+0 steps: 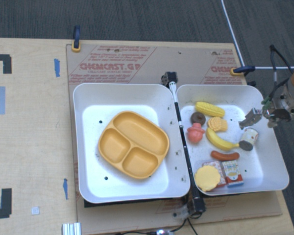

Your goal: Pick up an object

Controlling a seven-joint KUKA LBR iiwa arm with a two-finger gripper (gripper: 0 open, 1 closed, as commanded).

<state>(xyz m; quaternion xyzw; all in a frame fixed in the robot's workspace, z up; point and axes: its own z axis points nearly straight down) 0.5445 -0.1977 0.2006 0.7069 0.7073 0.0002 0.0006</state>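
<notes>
- Camera view puts the gripper (251, 117) over the right bin (277, 168), near its far right wall, just above a small white cylinder (248, 139).
- That cylinder looks light, rigid and smooth, likely to roll; pinching across its round body seems best.
- Whether the fingers are spread or pressed together cannot be told; nothing visibly sits between them.

We look down at a slant from one fixed camera above the bench (29, 146), taking in both white bins (83, 131) whole from moderate distance, the floor along the top.
</notes>
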